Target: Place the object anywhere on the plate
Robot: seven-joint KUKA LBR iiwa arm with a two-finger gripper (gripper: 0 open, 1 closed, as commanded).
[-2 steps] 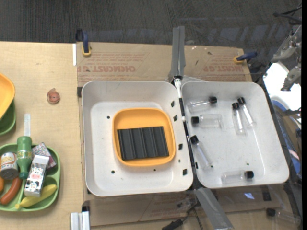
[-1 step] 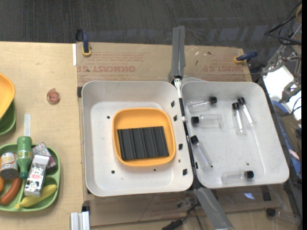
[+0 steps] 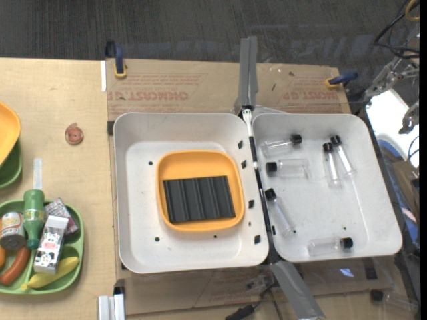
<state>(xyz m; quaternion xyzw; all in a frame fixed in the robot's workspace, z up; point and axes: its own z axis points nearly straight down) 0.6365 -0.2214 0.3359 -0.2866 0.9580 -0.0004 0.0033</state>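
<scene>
A yellow-orange plate (image 3: 200, 165) lies in the left white bin (image 3: 133, 199), and a dark grey ribbed block (image 3: 201, 199) rests on its lower half. In the right white bin (image 3: 373, 199) lie several clear plastic tubes with black caps: one near the top (image 3: 285, 142), two side by side at the upper right (image 3: 335, 157), one at the left (image 3: 287, 169), one lower left (image 3: 279, 210) and one at the bottom (image 3: 330, 246).
To the left on the wooden bench sit a green tray (image 3: 67, 272) of toy food and a small pink item (image 3: 74, 134). Cardboard (image 3: 173, 89) lies under the bins, held by clamps. Cables and equipment (image 3: 400, 79) crowd the right edge.
</scene>
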